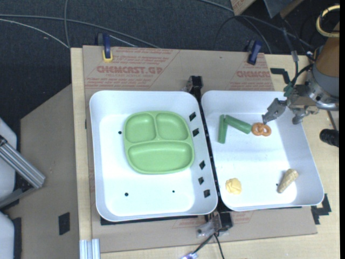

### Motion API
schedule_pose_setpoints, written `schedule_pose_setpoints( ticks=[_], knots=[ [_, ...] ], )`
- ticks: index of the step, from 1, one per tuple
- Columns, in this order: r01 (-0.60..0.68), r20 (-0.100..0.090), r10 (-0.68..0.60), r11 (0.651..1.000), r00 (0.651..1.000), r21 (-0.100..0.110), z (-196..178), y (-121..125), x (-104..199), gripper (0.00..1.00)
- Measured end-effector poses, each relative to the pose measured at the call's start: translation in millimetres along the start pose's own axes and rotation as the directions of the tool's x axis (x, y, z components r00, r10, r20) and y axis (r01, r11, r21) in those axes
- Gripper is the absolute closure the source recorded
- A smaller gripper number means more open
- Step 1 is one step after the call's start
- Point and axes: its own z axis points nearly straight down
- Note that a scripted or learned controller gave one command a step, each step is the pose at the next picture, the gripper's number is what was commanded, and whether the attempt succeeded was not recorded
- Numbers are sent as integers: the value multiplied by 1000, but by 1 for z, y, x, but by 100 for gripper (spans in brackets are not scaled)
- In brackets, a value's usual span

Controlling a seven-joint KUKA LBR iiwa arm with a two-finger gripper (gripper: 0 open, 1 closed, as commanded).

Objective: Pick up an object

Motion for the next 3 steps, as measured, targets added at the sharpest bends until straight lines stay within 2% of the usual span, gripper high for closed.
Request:
schedule_pose_setpoints(
  ticks=[1, 3],
  knots=[
    [3, 3, -3, 1000, 1000, -14, -8, 3, 0, 0],
    [4, 1, -4, 1000, 1000, -9, 115, 7, -3, 0]
  ],
)
